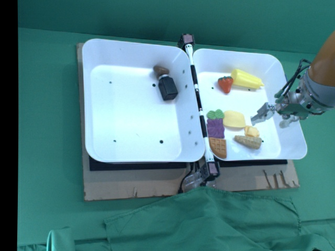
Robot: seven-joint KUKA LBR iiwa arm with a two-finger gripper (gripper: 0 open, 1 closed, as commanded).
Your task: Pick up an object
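The gripper (pixel 260 118) is positioned above the right bin (pixel 290 145), just beside the yellow toy slice (pixel 234 120). Whether its fingers are parted cannot be told; nothing is seen held.

We see the left bin (pixel 104 140) mostly bare: only a black bottle (pixel 168 88) and a brown piece (pixel 160 70) sit near its upper right wall, leaving wide floor open to the left and below. The right bin (pixel 290 148) is tighter. A strawberry (pixel 225 83) and yellow corn (pixel 247 79) crowd the top; grapes (pixel 215 124), a waffle (pixel 218 147), a pale yellow piece (pixel 234 119) and a cone (pixel 247 140) cluster in the lower middle. Bare floor lies between the clusters and along the right wall, where the gripper (pixel 261 116) hangs.
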